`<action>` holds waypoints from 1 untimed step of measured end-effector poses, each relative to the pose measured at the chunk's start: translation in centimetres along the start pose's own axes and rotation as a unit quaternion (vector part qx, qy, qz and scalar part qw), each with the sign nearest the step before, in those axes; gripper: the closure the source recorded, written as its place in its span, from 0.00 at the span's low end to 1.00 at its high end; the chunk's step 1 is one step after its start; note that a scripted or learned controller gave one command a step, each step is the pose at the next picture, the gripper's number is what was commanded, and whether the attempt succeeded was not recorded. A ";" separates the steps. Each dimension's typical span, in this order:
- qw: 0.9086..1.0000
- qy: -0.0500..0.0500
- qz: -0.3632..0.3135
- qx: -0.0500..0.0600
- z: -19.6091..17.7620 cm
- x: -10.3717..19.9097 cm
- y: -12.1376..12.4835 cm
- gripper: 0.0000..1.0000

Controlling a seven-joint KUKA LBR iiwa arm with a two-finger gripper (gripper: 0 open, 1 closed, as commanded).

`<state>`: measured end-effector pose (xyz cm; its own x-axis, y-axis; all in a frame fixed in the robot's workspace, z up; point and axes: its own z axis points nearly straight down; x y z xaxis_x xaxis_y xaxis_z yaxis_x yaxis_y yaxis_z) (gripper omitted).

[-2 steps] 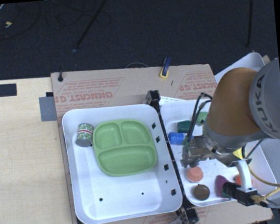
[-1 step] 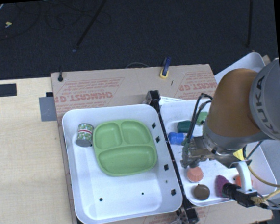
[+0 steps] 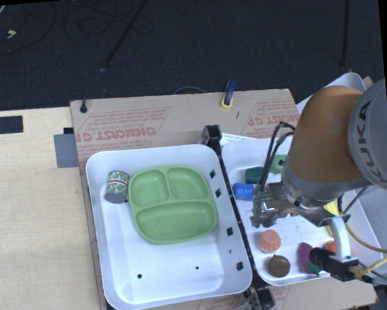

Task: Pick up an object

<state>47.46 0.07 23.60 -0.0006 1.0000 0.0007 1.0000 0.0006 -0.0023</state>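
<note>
Two white bins sit side by side on the bench, and the work so far reaches only as far as the approach. The left bin (image 3: pixel 116 274) carries a green divided plate (image 3: pixel 172 204) and a small green-and-white cup (image 3: pixel 117 186) lying just beside the plate's left edge; nothing there is being touched. The arm (image 3: pixel 328 141) hangs over the right bin (image 3: pixel 297 275), and its gripper (image 3: pixel 267 208) sits low among the small items: a blue piece (image 3: pixel 243 191) and a teal piece (image 3: pixel 254 174) just to its left, a pink round object (image 3: pixel 270 240) right below it, with a brown round object (image 3: pixel 279 265) and a purple piece (image 3: pixel 305 254) nearer the front rim. Whether the hand is spread or closed cannot be made out, since the wrist and cables cover it, and no object is visibly in its hold. Judged from this, the pick is not yet done: a grasp has to be secured on one of the nearby items, likeliest the pink or blue one, and then lifted clear of the bin.
</note>
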 end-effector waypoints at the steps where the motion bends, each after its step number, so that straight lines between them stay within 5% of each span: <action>1: 1.000 0.000 0.002 0.001 1.1 0.3 -0.2 1.00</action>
